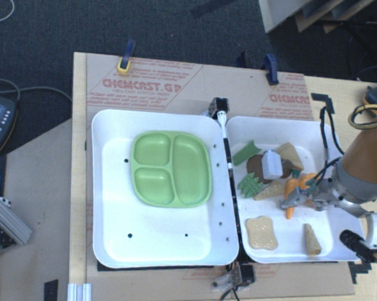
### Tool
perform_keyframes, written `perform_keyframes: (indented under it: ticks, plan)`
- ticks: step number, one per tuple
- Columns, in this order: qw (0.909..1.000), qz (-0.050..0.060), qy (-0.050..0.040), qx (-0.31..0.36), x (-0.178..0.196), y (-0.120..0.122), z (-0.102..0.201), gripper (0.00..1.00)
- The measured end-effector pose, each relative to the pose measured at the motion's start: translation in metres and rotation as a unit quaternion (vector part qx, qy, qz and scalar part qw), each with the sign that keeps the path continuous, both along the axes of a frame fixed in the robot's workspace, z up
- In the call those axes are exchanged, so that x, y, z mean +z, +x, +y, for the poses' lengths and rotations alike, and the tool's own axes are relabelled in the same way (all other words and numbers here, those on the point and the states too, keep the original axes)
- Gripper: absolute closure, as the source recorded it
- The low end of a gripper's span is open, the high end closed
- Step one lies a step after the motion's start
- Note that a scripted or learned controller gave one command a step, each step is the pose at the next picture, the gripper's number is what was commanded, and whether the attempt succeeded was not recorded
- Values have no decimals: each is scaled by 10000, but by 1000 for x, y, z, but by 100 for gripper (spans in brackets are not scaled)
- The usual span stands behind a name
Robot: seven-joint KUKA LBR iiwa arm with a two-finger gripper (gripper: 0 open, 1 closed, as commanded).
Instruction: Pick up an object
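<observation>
Looking down on the bench, you see two white bins side by side. The left bin (pixel 105 231) holds a green plate (pixel 172 168) with three sections. The right bin (pixel 336 244) holds a heap of small toy foods, and that bin is your landmark here.

The arm (pixel 367 159) reaches in over the right side of the right bin. The gripper (pixel 299 198) sits low near the middle of that bin, right at the edge of the heap. You cannot tell how wide it is, or whether it has hold of anything, because the toys crowd around it.

An orange piece (pixel 293 188) lies just beside the gripper. A brown piece (pixel 259 165) with a grey block (pixel 271 164) on it sits in the back half of the bin. Two green leafy pieces (pixel 247 181) lie toward the bin's left wall. A tan slice (pixel 261 233) lies near the front wall, and a small tan wedge (pixel 311 239) lies near the front right corner.
</observation>
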State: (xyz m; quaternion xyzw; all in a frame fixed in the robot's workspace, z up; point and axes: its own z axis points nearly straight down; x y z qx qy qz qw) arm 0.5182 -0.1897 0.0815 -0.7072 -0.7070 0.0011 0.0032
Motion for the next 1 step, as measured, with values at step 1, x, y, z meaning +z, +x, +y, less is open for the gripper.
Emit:
perform_keyframes:
  ticks: [1]
  plan:
    - [10000, -34, -15, -6, 14, 1, -1, 100]
